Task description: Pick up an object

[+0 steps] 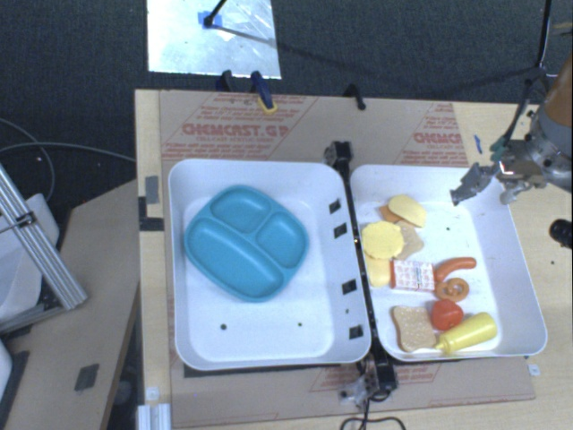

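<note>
The right bin (501, 240) holds several toy foods. A yellow bun (408, 210) and a yellow disc (382, 238) lie near its left wall. Below them are a red-and-white carton (413, 276), a red sausage (456, 264), an orange ring (455, 288), a tomato (446, 313), a bread slice (413, 328) and a yellow bottle (468, 331). My gripper (489, 189) hovers over the bin's upper right part, above and right of the food. It is open, with nothing between its fingers (467, 186).
The left bin (206, 330) holds a blue divided plate (246, 242). A black divider with clips (351, 240) runs between the bins. A shiny sheet (213, 25) lies beyond the bench, and a metal frame (36, 249) stands at the left.
</note>
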`<state>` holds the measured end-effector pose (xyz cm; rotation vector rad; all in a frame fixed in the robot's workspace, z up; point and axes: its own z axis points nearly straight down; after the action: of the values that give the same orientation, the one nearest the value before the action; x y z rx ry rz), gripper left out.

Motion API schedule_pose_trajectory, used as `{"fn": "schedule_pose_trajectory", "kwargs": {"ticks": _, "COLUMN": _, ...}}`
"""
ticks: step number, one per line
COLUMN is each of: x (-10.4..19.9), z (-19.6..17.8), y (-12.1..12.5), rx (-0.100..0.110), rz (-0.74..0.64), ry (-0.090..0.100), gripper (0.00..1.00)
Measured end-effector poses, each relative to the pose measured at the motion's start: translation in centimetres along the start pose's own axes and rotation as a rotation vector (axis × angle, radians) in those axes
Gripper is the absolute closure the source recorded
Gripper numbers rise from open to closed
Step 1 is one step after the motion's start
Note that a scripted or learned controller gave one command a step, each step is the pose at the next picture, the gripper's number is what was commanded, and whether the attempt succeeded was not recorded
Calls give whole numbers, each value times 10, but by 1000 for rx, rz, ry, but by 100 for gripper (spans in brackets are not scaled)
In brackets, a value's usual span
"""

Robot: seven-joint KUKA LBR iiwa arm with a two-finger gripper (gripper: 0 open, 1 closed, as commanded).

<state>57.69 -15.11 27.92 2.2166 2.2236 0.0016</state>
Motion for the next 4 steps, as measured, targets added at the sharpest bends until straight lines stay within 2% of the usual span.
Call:
{"fn": "schedule_pose_trajectory", "kwargs": {"ticks": 1, "x": -41, "z": 101, "y": -70, "rx": 12, "rz": 8, "ry": 2, "gripper": 0}}
{"fn": "schedule_pose_trajectory", "kwargs": {"ticks": 2, "x": -25, "z": 200, "y": -11, "rx": 0, "rz": -4, "ry": 0, "gripper": 0}}
{"fn": "schedule_pose_trajectory", "kwargs": {"ticks": 3, "x": -21, "z": 186, "y": -90, "rx": 6, "rz": 5, "ry": 2, "gripper": 0}}
{"fn": "schedule_pose_trajectory", "kwargs": {"ticks": 4, "x": -21, "z": 175, "y": -85, "rx": -2, "rz": 2, "ry": 0, "gripper": 100}}
